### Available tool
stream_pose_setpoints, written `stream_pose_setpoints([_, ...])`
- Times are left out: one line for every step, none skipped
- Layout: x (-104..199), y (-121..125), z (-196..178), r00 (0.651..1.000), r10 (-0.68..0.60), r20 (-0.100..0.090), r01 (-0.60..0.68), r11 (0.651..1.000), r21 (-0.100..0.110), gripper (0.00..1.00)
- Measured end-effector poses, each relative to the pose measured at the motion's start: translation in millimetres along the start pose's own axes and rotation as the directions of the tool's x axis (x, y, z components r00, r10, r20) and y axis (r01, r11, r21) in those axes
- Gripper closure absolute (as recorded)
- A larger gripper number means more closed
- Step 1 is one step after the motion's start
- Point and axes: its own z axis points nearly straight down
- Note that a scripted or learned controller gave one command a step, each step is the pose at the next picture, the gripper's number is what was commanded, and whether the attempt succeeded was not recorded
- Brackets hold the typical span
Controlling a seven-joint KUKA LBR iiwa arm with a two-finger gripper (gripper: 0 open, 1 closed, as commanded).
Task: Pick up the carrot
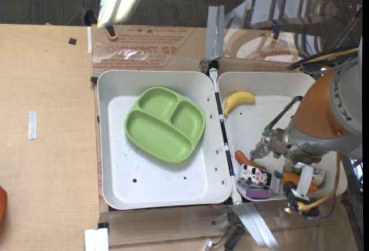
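The carrot [298, 180] is orange with a small green end. It lies near the front right of the right bin [271, 83], partly hidden under my arm and a white part. My gripper [262, 149] hangs low over the middle of that bin, left of the carrot. It is close above a slender red-orange piece [243, 158]. I see nothing held in it.
A yellow banana [238, 100] lies at the back left of the right bin. A small printed box [255, 175] and a purple piece [258, 191] sit at its front. The left bin [109, 146] holds a green divided plate [165, 123].
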Motion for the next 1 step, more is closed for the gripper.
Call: stream_pose_setpoints([36.0,82.5,7.1,0.969,0.248,0.0,-0.248,0.969,-0.003,0.0])
